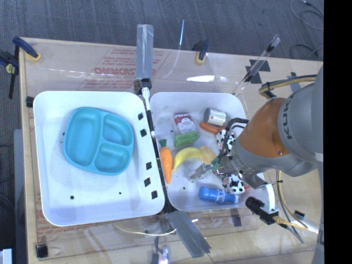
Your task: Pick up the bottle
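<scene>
The blue bottle (pixel 217 195) lies on its side near the front wall of the right bin (pixel 165 100), its cap end pointing right. My gripper (pixel 204 170) hangs low over the bin's middle, just above and slightly left of the bottle, beside the banana (pixel 188 156). The grey wrist with its orange band (pixel 263 136) reaches in from the right and hides part of the bin's right side. I see nothing of the bottle in the gripper.
The right bin also holds a carrot (pixel 166 164), a green piece (pixel 186 140), a red box (pixel 185 123), a silver can (pixel 215 116) and a black-and-white toy (pixel 237 186) touching the bottle's right end. A blue divided plate (pixel 99 140) lies in the left bin (pixel 49 202).
</scene>
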Action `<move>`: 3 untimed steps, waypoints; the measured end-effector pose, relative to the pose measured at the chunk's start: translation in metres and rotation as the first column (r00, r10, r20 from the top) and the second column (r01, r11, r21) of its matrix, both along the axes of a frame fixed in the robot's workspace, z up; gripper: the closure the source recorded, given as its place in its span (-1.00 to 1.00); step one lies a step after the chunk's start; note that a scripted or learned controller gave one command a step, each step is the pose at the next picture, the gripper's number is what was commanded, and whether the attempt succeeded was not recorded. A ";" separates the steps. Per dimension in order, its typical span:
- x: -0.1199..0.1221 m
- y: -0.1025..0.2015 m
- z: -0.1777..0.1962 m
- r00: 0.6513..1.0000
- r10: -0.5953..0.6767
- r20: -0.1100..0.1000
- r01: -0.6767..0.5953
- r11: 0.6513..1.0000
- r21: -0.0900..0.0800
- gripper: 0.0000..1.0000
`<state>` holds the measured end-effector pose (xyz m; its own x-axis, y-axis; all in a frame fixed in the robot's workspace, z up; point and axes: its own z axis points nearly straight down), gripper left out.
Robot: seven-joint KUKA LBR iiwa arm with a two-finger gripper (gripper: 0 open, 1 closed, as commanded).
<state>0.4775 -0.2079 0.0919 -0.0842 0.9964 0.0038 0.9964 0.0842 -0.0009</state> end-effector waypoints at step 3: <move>-0.001 -0.001 -0.001 0.890 0.456 -0.002 -0.456 0.890 0.002 -1.00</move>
